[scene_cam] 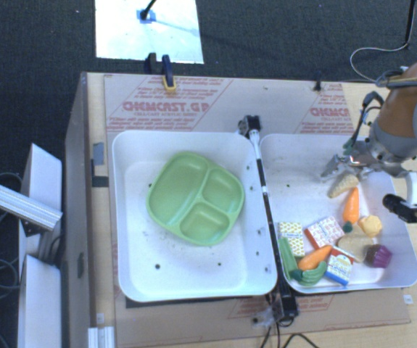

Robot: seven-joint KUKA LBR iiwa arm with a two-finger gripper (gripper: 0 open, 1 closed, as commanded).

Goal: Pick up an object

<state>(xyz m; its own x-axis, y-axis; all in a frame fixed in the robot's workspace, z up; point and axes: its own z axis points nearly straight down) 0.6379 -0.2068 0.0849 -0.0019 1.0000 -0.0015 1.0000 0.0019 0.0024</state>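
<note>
The grey arm with the orange band [411,111] reaches in from 3 o'clock and bends down over the right shallow white bin [295,158]. Its two-finger gripper [344,165] hangs low at the upper right of that bin, fingers splayed apart, nothing between them. Just beneath the fingertips, toward 6 o'clock, lies a pale tan, tapered toy food piece [343,185]; whether they touch it I cannot tell.

Rest of right bin, clustered toward 5 o'clock: an orange plastic carrot [351,205] standing roughly on end, a small yellow round toy [370,225] just beside it at 3 o'clock, and a dark purple round toy [378,255] near the bin's lower right corner. Further toward 7 o'clock: a second orange carrot [314,257] lying tilted, a long green vegetable [288,256] against the bin's left wall, and several small printed toy boxes [325,232] among them.

Left shallow white bin [132,194]: one light green plastic tray with three compartments [196,198], lying flat near centre.
</note>
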